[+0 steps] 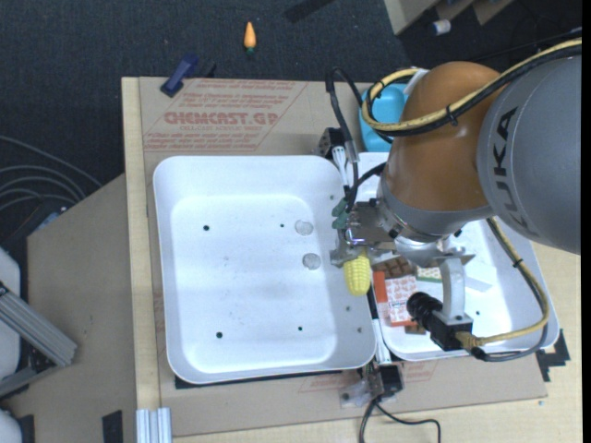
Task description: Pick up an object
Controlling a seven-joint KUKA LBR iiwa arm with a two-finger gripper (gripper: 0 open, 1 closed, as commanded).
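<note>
Yellow plastic corn cob (pixel 356 275) grasped by two-finger gripper (pixel 355 264) over left white bin (pixel 185 192) rim; best lifted straight, slowly, grip firm.

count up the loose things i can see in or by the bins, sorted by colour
Yellow: 1, the corn cob at the left bin's right rim.
Orange and red: 1, the printed packet in the right bin.
Blue: 1, the blue object behind the arm, partly hidden.
Total: 3 visible; the arm hides much of the right bin.
</note>
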